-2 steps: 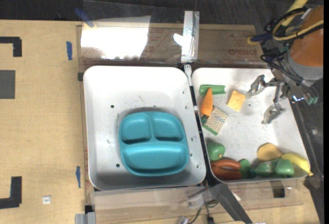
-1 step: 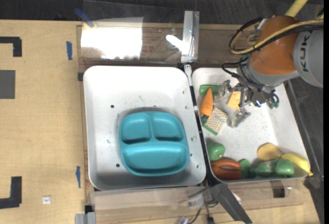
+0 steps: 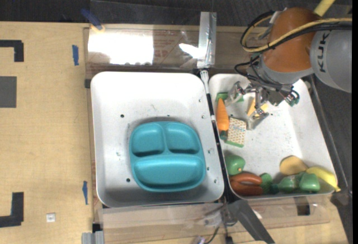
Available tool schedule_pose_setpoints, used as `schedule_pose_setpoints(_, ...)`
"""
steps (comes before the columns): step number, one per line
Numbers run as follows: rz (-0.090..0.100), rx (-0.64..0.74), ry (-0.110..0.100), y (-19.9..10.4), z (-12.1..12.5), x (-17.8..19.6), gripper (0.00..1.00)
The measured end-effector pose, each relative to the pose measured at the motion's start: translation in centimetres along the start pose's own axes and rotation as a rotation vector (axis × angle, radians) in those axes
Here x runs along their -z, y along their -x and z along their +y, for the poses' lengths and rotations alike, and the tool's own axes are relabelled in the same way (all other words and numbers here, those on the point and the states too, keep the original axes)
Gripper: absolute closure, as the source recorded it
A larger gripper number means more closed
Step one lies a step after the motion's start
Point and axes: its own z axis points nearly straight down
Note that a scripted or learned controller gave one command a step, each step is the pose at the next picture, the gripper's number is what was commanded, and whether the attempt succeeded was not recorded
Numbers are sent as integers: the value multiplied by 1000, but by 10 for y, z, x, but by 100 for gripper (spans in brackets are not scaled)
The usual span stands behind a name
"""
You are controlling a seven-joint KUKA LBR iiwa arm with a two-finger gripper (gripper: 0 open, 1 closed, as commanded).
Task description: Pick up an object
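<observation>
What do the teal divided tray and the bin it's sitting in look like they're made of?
The teal divided tray looks like moulded plastic: even colour, rounded compartment edges, a soft satin sheen. The left white bin also looks like plastic, smooth and slightly glossy with rounded corners, though painted metal can't be ruled out from this view.

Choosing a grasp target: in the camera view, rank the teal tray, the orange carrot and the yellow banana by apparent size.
1. teal tray, by far the largest.
2. and 3. orange carrot and yellow banana: they look alike, so no ranking.
</observation>
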Motion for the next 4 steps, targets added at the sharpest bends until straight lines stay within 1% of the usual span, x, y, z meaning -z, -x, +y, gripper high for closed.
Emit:
schedule_pose_setpoints(1, 4, 81, 3, -1, -26, 0, 0)
schedule_pose_setpoints(2, -9, 79, -6, 3, -28, 15, 100)
schedule_pose_setpoints(3, -8, 106, -4, 30, 14, 141, 100)
schedule_pose_setpoints(4, -1, 181, 2, 41, 36, 157, 100)
